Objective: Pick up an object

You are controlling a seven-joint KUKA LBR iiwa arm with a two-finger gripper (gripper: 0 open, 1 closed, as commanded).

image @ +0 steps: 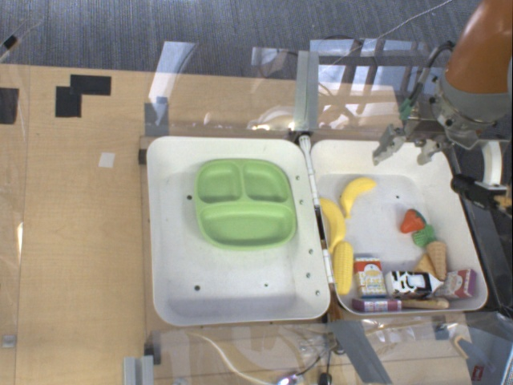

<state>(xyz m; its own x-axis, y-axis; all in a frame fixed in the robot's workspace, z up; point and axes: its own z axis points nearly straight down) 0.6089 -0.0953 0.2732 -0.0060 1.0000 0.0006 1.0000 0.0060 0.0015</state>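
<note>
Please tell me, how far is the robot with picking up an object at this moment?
Done: nothing looks picked yet; the bananas, strawberry and cartons lie in the right bin. In hand: the gripper is open above that bin's far edge, with nothing between its fingers. Left: descend onto one object, close and lift it. The green plate sits in the left bin.

I work in a robotics lab: two white bins (160, 295) on a wooden bench (72, 215), clear guard panels (353, 62), black floor markers (80, 95), loose cabling (240, 359).

Hand (406, 145) spread wide, pointing down
</note>
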